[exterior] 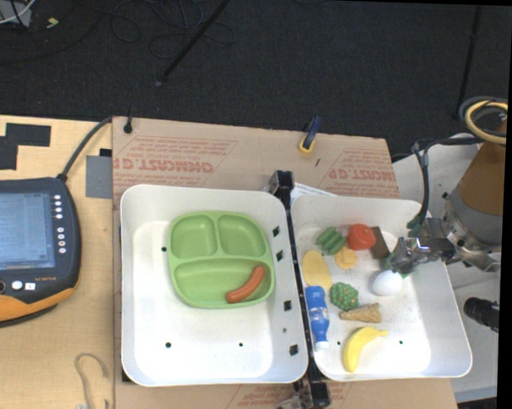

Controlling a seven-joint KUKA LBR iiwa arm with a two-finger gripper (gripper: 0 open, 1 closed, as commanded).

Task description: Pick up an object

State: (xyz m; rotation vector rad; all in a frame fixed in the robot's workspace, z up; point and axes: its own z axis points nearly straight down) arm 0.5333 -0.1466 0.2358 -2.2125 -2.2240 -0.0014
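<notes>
Reaching in from 3 o'clock, the arm (481, 201) sets its gripper (404, 257) low over the right bin (454, 335), at that bin's 2 o'clock region. Left bin (141, 321) carries a green divided plate (205, 256) with a sausage (246, 285) in its 5 o'clock compartment. Right bin contents, by size: blue bottle (316, 313) along the 9 o'clock wall; banana (357, 347) at 6 o'clock; yellow piece (316, 267) above the bottle; white egg (386, 283) just beside the fingertips, toward 7 o'clock of them; red piece (361, 237) and green vegetable (329, 240) at 12 o'clock; broccoli-like green lump (344, 295) mid-bin; cone (361, 312) below it. Finger state: cannot tell, the tips are dark and blurred. Nothing visibly sits between them. Likely target judged to be the egg. Risks: egg is round and smooth, so an off-centre close would squirt it sideways toward the broccoli lump; a descent slightly toward 12 o'clock could catch the brown block (382, 244) instead.
</notes>
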